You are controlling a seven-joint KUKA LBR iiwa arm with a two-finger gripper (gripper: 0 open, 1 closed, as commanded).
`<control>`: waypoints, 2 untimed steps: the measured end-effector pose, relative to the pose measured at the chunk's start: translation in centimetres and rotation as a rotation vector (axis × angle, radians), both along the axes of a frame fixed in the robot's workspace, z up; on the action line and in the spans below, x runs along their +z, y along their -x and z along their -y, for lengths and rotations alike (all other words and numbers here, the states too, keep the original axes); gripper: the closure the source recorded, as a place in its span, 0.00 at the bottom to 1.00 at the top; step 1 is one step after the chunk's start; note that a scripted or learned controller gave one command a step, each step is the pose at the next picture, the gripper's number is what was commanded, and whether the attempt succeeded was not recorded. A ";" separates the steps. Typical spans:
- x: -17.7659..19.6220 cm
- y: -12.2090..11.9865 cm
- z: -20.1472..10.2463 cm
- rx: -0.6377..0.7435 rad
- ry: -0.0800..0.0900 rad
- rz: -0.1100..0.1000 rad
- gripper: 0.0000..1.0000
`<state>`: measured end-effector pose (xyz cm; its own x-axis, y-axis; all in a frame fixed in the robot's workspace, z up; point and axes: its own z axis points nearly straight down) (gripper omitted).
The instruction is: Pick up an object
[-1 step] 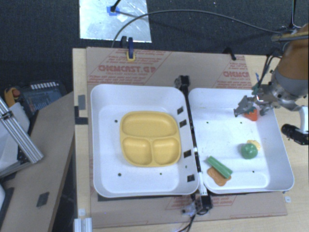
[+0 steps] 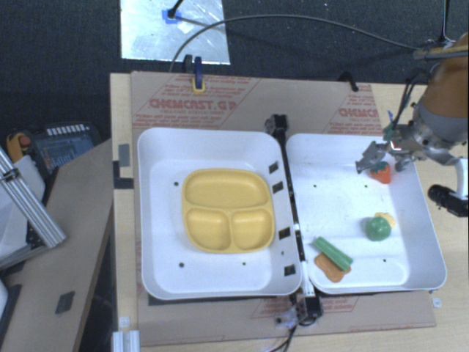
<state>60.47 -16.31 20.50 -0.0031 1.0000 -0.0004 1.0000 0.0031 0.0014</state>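
Orange object point(image 2: 380, 173) seemingly under jaws point(image 2: 382, 161).

Bench clutter lying around two white bins

Sitting in left bin point(image 2: 157, 196): yellow divided tray point(image 2: 227, 210). Adjoining it, right bin point(image 2: 344, 196). Lying under both: printed cardboard sheet point(image 2: 220, 101). Resting beyond that: foil-like square point(image 2: 172, 20) with blue tape point(image 2: 170, 16). Trailing across top: black cable point(image 2: 308, 24). Leaning at left edge: aluminium rail point(image 2: 29, 204).
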 end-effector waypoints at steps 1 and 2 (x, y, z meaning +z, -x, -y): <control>-5.2 -1.1 -0.2 0.003 0.000 0.001 0.00; -10.1 -1.6 0.8 -0.001 0.000 0.000 0.00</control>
<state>62.05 -17.07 10.41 -0.0020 1.0000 -0.0009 1.0000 0.0020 0.0017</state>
